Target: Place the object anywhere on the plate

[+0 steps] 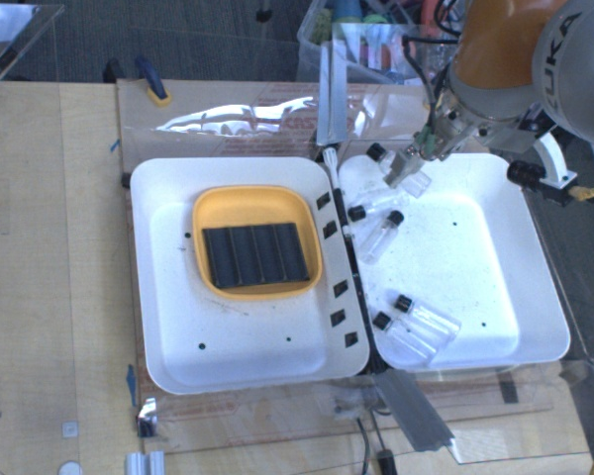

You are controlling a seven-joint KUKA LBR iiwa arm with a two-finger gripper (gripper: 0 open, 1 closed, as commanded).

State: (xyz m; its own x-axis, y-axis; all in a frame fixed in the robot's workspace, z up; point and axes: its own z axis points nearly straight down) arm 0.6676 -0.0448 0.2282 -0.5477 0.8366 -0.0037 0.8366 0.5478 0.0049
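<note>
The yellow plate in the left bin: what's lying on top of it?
A dark, ridged rectangular block lies flat on the yellow plate, covering most of its floor. The plate's rim shows all round; what is beneath the block is hidden.

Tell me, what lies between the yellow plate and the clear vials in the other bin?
In the camera view, the two bins' meeting rims, carrying small black clips, separate the yellow plate from the clear vials.

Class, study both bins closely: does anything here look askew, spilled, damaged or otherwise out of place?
Nothing looks spilled or broken. The clear vials with black caps lie on their sides, scattered at different angles in the right bin, which looks untidy. The yellow plate sits flat in the left bin, carrying a dark ribbed block.
</note>
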